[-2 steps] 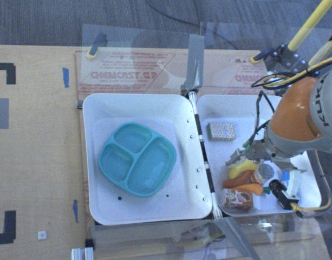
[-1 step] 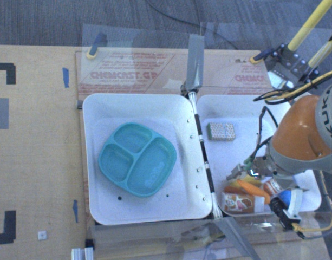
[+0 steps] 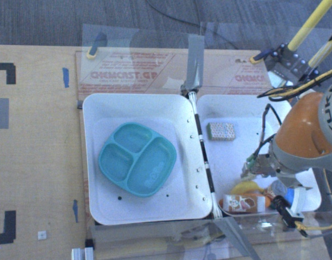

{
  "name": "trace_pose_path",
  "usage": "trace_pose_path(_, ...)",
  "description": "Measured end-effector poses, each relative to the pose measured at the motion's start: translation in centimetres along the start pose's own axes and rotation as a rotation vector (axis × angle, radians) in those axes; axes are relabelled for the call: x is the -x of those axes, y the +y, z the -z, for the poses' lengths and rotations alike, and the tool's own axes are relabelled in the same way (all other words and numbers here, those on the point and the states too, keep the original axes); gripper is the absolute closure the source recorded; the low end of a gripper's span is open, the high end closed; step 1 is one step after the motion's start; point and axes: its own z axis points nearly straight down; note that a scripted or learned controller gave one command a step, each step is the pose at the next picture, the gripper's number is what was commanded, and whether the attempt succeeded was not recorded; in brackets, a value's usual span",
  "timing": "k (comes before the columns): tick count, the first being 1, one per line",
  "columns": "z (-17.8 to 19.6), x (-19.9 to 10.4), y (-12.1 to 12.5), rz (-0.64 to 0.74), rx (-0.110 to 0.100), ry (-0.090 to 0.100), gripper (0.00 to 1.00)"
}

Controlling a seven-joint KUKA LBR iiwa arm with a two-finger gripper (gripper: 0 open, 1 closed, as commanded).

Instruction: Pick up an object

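The gripper [image 3: 259, 166] was poised just above the yellow object [image 3: 245, 187] — near-right bin [image 3: 230, 145] corner — finger state could not be told.

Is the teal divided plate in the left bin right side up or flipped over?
Right side up. The teal plate lies flat on the left bin's floor with its three compartments facing up, and nothing lies in them.

The grey arm [image 3: 309, 131] with its orange band reached in from the right, bent low over the right bin's front right corner, its gripper [image 3: 256, 167] pointing down.
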Motion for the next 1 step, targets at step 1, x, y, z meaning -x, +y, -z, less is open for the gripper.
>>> trace_pose_path(1,12.57,6.82,-0.32,0.152,-0.013,0.000,1.00)
